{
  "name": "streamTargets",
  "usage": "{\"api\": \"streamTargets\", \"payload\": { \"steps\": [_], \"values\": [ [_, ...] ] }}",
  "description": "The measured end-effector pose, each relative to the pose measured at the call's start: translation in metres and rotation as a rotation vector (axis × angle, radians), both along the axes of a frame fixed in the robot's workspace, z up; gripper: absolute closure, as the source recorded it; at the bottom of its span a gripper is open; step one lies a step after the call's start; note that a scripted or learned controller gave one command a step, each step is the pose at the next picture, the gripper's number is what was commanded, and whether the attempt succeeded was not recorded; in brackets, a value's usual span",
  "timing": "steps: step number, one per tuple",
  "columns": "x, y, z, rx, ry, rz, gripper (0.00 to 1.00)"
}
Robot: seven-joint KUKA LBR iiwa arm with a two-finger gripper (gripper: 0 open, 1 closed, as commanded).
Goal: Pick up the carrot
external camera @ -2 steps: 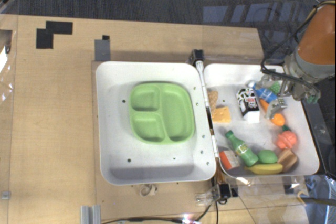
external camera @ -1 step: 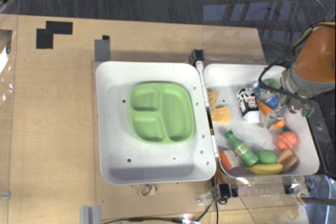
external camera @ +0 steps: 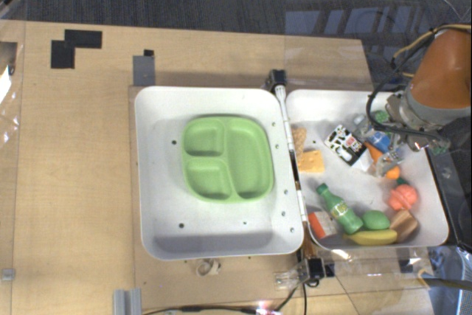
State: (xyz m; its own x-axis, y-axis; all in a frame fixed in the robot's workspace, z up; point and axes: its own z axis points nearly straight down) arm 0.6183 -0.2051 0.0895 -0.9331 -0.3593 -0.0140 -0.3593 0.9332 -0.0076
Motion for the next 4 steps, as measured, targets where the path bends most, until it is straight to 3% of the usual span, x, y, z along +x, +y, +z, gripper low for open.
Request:
{"api": "streamTargets", "payload": {
  "steps": [1,2,3,4],
  "values": [
    [-0.060,0.000,-0.001,0.002,0.004,-0.028,0.00],
    [-0.035,0.003,-0.001,0.004,0.000,-0.256,0.00],
    [-0.086,0.000,0.000,0.009,-0.003,-0.582,0.00],
    [-0.082,0.001,0.014,0.009,-0.013,-0.575,1.00]
  ]
}}
